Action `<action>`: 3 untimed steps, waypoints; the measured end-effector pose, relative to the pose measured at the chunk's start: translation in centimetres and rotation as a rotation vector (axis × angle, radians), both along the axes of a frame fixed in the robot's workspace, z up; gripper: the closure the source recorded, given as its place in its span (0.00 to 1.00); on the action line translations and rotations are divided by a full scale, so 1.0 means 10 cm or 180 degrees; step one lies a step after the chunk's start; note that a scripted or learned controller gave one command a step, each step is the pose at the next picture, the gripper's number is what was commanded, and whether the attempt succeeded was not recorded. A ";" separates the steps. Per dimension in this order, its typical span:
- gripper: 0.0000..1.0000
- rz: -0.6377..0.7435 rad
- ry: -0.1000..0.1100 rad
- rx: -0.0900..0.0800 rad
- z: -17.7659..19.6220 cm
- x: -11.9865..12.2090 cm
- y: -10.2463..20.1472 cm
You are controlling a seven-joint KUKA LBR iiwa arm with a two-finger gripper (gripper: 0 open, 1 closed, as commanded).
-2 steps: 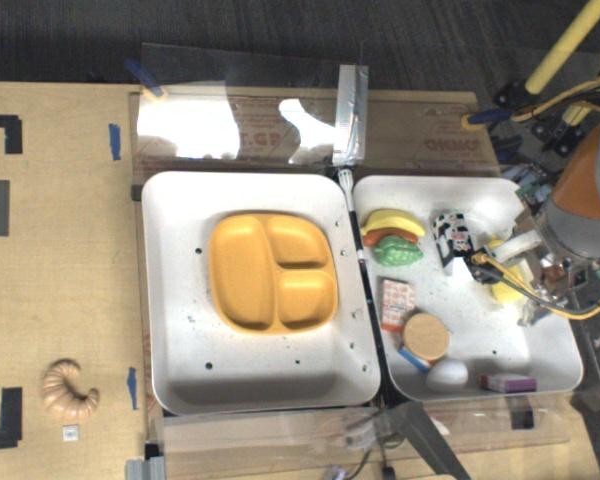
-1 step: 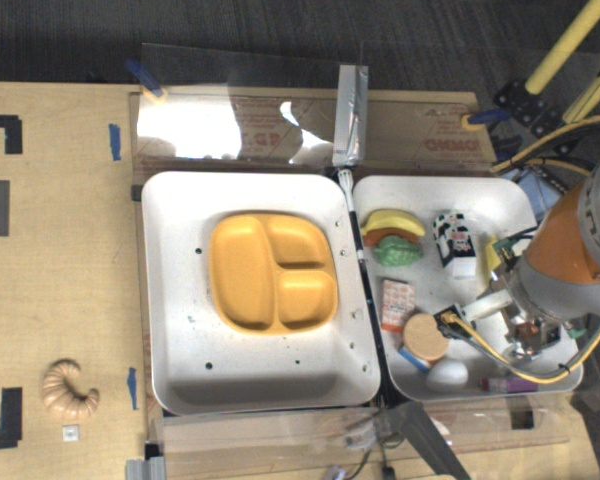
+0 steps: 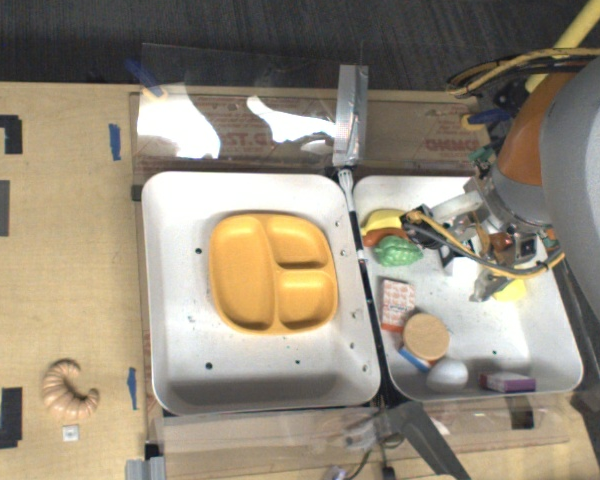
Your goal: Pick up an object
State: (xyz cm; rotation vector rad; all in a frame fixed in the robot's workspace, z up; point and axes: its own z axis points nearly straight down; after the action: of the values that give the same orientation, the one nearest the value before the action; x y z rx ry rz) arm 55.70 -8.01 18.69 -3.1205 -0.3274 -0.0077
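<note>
Nearest the camera, along the right bin's (image 3: pixel 565 338) front edge, lie a purple block (image 3: pixel 508 381), a white ball (image 3: pixel 446 372) and a round tan wooden disc (image 3: pixel 426 336). Just behind sits a red-and-white packet (image 3: pixel 395 303), then a green leafy toy (image 3: pixel 397 253) touching a yellow piece (image 3: pixel 382 221). Over on the left, an orange divided tray (image 3: pixel 273 271) rests in its bin. Above the right bin's far side hovers the gripper (image 3: pixel 492 268); its state I cannot tell.

- The grey arm (image 3: pixel 580 138) reaches in from the right, its orange band (image 3: pixel 525 148) just above the wrist.
- The gripper (image 3: pixel 485 258) hangs at the end, wrapped in loose yellow and black cables, pointing down and leftward.
</note>
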 end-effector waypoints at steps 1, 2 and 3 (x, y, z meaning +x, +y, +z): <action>0.00 -0.0033 0.0042 -0.0007 -0.65 -0.43 -0.17; 0.00 -0.0007 0.0003 -0.0003 -0.01 -0.26 0.26; 0.00 -0.0037 0.0042 -0.0011 -0.76 -0.62 -0.22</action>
State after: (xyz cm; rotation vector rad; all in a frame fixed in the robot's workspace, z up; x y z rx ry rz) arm 49.50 -10.24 11.14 -3.1243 -0.3093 0.0132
